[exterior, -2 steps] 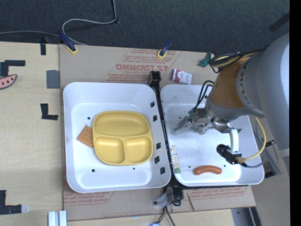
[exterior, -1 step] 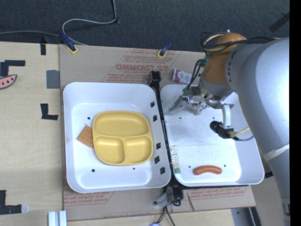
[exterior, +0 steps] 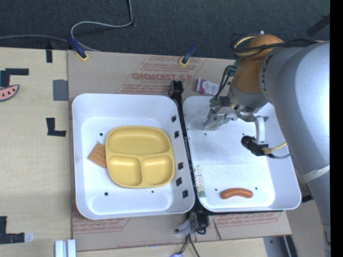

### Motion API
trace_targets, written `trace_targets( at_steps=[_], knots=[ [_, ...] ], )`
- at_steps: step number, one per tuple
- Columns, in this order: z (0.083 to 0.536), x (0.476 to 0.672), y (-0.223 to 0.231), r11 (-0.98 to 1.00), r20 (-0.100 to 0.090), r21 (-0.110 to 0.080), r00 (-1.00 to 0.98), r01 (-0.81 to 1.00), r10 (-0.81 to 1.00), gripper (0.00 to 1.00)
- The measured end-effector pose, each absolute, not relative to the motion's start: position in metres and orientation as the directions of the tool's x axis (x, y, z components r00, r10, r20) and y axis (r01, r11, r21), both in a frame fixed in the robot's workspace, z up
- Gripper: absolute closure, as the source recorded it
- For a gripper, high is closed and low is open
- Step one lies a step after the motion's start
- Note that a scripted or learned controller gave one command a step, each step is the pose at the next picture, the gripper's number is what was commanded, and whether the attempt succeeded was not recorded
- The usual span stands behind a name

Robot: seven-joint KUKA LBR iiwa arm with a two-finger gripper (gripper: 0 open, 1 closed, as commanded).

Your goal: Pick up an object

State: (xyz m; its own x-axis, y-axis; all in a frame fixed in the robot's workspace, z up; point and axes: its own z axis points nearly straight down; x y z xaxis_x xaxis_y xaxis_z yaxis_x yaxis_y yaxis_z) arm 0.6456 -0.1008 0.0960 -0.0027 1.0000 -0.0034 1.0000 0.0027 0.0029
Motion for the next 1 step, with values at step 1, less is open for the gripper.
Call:
trace_targets(
  at_steps=[1],
  knots=[
    [0.0953, 0.6454, -0.1008, 0.003, -0.004, 0.002, -0.003, 1.000, 1.000, 0.00]
  ],
)
